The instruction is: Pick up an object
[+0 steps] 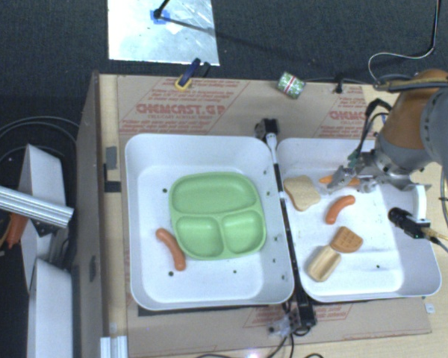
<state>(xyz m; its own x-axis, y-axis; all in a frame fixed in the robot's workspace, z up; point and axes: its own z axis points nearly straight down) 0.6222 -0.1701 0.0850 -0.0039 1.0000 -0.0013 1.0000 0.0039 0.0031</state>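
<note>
White bins [145, 200] side by side on cardboard-lined bench [209, 107], dark carpet [45, 43] around, gripper [343, 181] state unclear

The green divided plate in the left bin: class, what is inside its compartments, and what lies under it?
All three compartments of the green plate look bare. A sausage lies beside it on the white bin floor. The floor under the plate is covered.

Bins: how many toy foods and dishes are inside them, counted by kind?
Sausages: 2, one in the left bin, one in the right bin
Bread slices: 1
Waffles or crackers: 1
Bread rolls: 1
Green divided plates: 1
A small orange piece by the claw is too hidden to name.
Total: 6
</note>
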